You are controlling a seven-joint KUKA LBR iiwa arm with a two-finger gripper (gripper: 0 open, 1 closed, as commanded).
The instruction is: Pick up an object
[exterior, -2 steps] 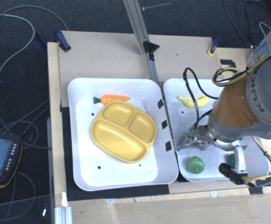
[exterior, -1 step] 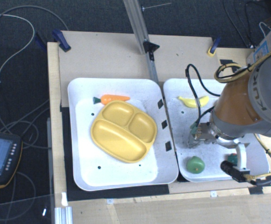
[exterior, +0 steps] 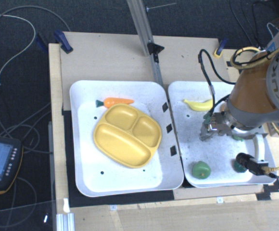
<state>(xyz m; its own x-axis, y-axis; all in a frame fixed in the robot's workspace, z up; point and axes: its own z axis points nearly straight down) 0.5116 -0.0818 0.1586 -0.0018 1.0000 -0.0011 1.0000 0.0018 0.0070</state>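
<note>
While the claw [exterior: 208,131] hangs low over the right bin [exterior: 192,150], I cannot tell how it stands — the banana [exterior: 198,104] lies just beyond it near the far wall, and the green apple [exterior: 201,170] rests nearer the front rim.

light: bright, even | shadows: soft | focus: slightly soft

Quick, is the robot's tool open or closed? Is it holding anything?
Tool: low in the right bin, below the banana; open or closed cannot be told.
</note>
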